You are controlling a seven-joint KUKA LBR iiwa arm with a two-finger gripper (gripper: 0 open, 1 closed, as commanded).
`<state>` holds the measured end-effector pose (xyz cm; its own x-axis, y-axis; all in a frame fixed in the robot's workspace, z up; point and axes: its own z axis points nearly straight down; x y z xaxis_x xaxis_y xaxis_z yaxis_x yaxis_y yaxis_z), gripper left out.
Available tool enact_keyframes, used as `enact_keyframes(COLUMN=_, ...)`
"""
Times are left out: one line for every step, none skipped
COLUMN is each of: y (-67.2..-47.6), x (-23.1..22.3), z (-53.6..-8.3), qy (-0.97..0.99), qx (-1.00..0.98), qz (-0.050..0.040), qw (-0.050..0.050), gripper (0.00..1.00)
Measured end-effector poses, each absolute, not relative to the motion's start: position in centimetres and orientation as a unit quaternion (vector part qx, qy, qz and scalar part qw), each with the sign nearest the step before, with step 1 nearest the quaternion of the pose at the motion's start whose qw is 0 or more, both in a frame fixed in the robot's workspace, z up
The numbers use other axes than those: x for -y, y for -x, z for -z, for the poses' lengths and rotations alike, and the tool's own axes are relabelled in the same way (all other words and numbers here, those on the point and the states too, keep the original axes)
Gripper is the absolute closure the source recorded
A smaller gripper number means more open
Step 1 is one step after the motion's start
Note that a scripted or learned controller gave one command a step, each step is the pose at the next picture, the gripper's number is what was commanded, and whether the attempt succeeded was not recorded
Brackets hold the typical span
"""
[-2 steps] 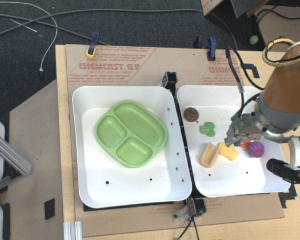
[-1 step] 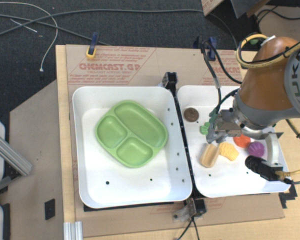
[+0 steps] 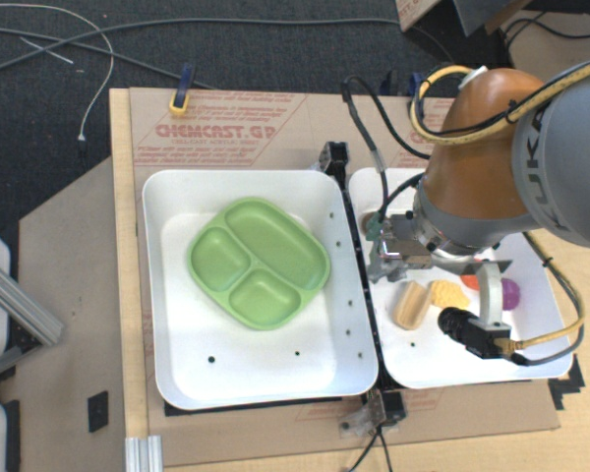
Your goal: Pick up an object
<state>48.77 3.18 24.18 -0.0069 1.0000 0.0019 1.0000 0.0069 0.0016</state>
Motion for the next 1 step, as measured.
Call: enact_keyframes(y=-48.93, x=-7.85, z=-23.96, qy=0.705, qx=0.709, qz=0.0007, qw=0.0, gripper=1.0)
